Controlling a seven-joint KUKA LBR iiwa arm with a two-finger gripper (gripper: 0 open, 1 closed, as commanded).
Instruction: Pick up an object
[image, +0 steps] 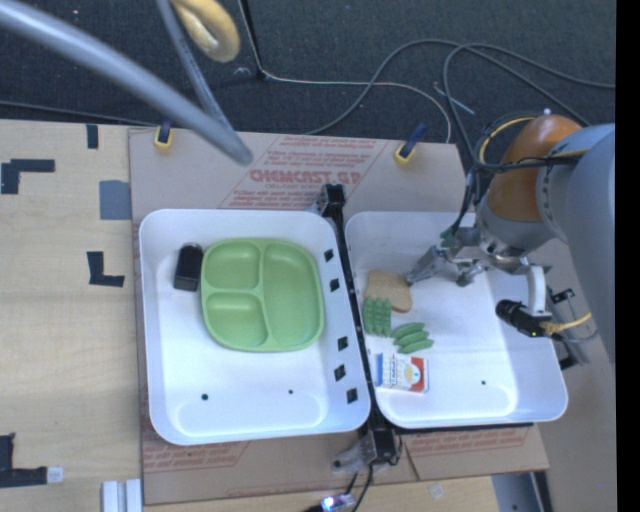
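One carton (402, 373) | two green pods (412, 337) | one bread (388, 291) | gripper (432, 264) grip: cannot tell

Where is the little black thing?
The small black block lies in the left bin, touching the left edge of the green divided plate, near the bin's upper left corner.

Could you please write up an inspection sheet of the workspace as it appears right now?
Surface: two white bins, the left bin and right bin, on a cardboard sheet over a wooden bench.
Job's things: right bin holds a tan bread-like piece, green pods and a small carton.
Clutter: left bin holds a green divided plate and a small black block.
Grippers: gripper low over the right bin, beside the bread-like piece, nothing held.
Cables: black cables behind the bench.
Surroundings: dark floor.
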